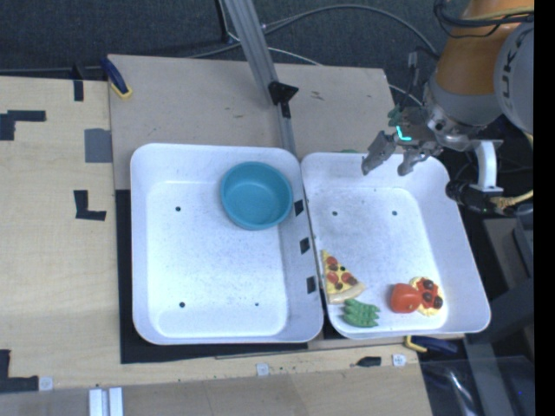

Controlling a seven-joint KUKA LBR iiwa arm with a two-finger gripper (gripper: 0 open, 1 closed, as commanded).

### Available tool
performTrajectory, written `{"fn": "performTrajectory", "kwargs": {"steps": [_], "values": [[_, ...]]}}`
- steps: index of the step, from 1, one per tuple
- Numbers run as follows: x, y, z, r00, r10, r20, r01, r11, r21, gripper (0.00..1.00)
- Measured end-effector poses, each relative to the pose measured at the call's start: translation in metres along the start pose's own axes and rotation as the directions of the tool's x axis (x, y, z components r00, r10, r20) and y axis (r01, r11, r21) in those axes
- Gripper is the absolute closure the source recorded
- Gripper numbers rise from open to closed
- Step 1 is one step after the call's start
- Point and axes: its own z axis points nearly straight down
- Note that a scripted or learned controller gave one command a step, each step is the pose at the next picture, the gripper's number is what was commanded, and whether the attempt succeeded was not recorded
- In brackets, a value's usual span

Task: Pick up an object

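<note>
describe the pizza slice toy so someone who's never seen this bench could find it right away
Go to the right bin and follow its left wall toward the near end. The pizza slice toy lies there, flat and yellow with red dots, just above the green toy.

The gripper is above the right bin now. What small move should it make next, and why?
Probably travel toward the bin's near edge. The open gripper hovers over the far end of the right bin, holding nothing, while the pizza slice, green toy and red toy lie there.
</note>
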Motion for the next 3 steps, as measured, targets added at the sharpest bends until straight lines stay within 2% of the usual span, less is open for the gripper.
{"fn": "performTrajectory", "kwargs": {"steps": [1,2,3], "values": [[0.0,0.0,0.0,1.0,0.0,0.0,0.0,1.0,0.0,0.0],[0.004,-0.001,0.043,1.0,-0.001,0.0,0.001,1.0,0.003,0.0],[0.005,0.008,0.093,1.0,-0.001,0.0,0.001,1.0,0.003,0.0]]}}
